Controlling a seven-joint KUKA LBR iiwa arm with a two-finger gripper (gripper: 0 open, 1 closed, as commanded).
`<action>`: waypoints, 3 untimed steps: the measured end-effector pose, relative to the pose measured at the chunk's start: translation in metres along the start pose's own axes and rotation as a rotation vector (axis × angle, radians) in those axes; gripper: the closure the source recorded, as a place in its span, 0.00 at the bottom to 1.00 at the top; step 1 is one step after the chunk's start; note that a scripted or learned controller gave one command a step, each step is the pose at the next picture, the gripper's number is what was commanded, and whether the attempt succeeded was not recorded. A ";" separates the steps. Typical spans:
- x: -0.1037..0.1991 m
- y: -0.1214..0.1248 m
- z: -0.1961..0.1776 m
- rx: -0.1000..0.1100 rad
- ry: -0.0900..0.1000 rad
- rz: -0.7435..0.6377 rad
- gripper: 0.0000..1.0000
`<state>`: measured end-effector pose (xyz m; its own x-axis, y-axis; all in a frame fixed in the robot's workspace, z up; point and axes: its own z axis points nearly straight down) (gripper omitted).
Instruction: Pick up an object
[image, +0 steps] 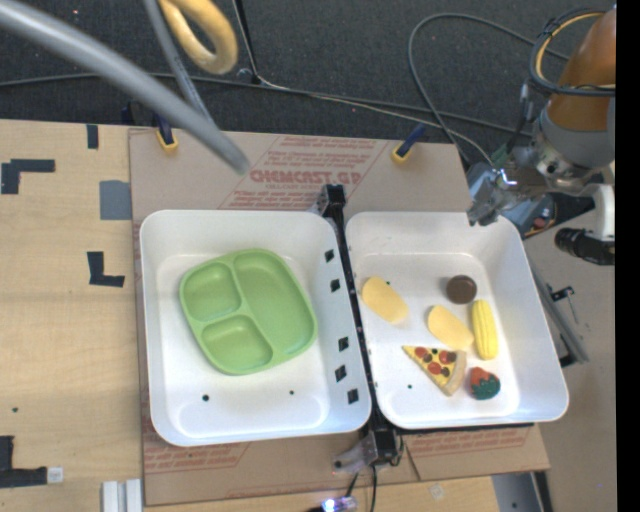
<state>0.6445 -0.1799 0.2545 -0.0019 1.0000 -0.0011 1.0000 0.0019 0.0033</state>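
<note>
On the desk (60, 300), the left shallow white bin (160, 400) holds a light green plastic tray with three compartments (247, 311), lying flat near the middle. The right shallow white bin (530, 400) touches it along a shared black-clipped edge. In it, going rightward: a pale yellow oval toy food piece (384, 300) near the left wall; a toy pizza slice with red and green toppings (437, 365) toward the front; a second yellow rounded piece (449, 326) just above the slice; a small dark brown round piece (461, 289) farther back; a yellow toy corn cob (484, 329) standing lengthwise beside it; and a small red and green toy (483, 384) at the front. The gripper (487, 207) hangs over the bin's back right corner, apart from all the toys; whether it is spread or closed I cannot tell.
</note>
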 end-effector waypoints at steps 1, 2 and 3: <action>0.057 -0.002 -0.004 0.005 0.002 -0.003 1.00; 0.117 -0.007 0.011 0.006 0.002 -0.004 1.00; 0.169 -0.008 0.007 0.004 0.002 -0.005 1.00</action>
<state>0.6366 -0.0108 0.2473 -0.0064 1.0000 0.0011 1.0000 0.0065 -0.0010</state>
